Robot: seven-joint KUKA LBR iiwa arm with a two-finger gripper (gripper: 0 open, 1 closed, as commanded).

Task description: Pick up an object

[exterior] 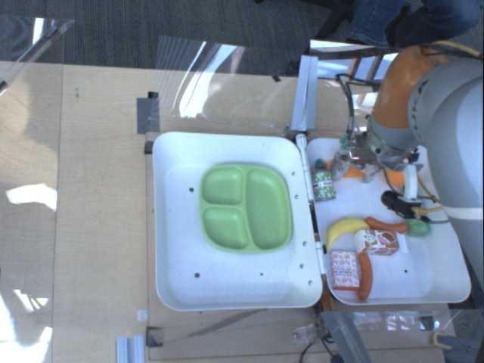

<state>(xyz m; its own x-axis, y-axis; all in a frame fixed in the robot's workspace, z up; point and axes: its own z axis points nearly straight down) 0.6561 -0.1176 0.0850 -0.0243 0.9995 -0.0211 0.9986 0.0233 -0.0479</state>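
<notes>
Jaws state: can't tell, wrist blocking, hanging low over right bin far end, w/ orange item under them, probably the target. Left bin is carrying 1 green tray. Banana, sausage, can are lying nearer, spread apart for easy picking.

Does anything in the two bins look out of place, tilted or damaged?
Nothing looks damaged or spilled. The green plate lies flat in the left bin. In the right bin the toy foods lie loosely crowded: the banana touches a packet, and a sausage lies beside a red box.
</notes>
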